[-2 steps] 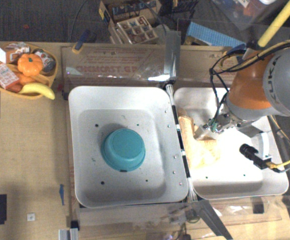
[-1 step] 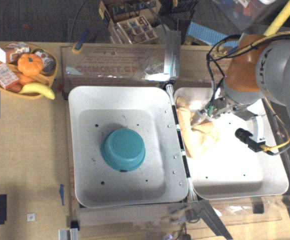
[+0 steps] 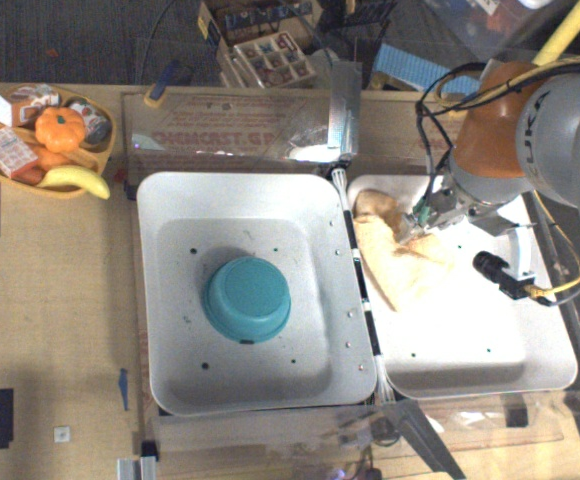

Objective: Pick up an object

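A beige cloth (image 3: 402,260) lies crumpled in the right bin (image 3: 490,358), against its left wall and far corner. My gripper (image 3: 416,226) comes down from the right and is pressed into the upper part of the cloth; its tips are sunk in the folds. A teal bowl (image 3: 248,299) sits upside down in the middle of the left bin (image 3: 170,218), well away from the gripper.
The grey arm with its orange band (image 3: 490,133) covers the right bin's far right corner. A black fitting with a yellow cable (image 3: 500,274) hangs over that bin. A dish of toy fruit (image 3: 45,143) stands at the bench's far left. Boxes and clutter lie behind the bins.
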Controlling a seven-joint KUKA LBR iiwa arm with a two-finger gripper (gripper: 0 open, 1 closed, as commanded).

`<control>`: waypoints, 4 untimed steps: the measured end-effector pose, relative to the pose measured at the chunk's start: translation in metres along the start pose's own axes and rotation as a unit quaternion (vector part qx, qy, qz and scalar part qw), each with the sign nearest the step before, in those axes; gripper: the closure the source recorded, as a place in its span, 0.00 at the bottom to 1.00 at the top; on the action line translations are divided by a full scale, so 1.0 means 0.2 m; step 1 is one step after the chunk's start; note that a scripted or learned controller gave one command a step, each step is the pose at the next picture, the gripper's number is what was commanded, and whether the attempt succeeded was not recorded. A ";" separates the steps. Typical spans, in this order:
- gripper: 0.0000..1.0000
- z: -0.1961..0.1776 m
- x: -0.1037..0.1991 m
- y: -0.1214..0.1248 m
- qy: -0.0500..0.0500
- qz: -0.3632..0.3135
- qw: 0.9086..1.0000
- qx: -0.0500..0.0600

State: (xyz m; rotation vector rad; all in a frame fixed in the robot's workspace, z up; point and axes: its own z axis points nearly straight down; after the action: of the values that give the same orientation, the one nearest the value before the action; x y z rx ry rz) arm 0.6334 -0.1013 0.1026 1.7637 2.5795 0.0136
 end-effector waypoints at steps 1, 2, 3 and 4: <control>0.00 0.00 0.00 0.00 0.000 0.000 1.000 0.000; 0.00 0.06 -0.04 0.09 0.001 0.030 1.000 0.003; 0.00 -0.42 -0.01 0.19 0.003 -0.062 0.998 0.006; 0.00 -0.02 -0.08 0.07 0.004 -0.058 0.998 0.007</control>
State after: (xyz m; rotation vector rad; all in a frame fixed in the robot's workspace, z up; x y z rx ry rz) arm 0.6515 -0.1105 0.1076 1.6179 2.6897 0.0006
